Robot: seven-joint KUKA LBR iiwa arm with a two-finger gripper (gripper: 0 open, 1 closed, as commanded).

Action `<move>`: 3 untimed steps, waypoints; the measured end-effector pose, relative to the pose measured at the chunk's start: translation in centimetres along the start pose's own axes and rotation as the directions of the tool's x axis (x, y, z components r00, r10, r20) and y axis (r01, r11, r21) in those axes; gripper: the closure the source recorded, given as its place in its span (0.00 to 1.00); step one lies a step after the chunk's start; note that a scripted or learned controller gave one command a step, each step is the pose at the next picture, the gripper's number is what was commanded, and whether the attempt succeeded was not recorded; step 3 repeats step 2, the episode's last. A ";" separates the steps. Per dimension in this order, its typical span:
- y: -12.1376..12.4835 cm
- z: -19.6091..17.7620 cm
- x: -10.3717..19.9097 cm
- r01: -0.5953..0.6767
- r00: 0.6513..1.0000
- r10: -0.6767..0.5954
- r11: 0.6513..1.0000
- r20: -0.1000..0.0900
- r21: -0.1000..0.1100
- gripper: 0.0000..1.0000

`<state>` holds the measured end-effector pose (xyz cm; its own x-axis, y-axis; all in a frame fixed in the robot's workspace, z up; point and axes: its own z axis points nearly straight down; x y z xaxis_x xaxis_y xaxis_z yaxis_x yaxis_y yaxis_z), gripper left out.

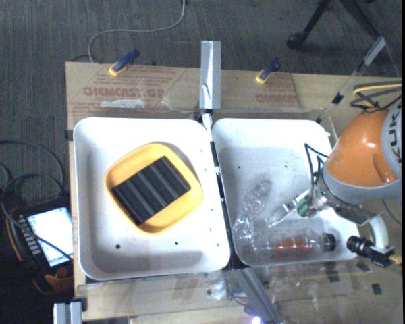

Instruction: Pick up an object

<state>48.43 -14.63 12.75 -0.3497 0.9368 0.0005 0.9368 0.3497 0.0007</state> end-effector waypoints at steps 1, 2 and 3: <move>8.7 2.1 -0.3 0.016 1.000 -0.016 1.000 0.006 -0.009 0.00; 18.0 3.5 -2.3 -0.370 0.929 0.371 0.928 -0.006 0.030 0.00; 18.0 3.5 -2.3 -0.370 0.929 0.371 0.928 -0.006 0.030 0.00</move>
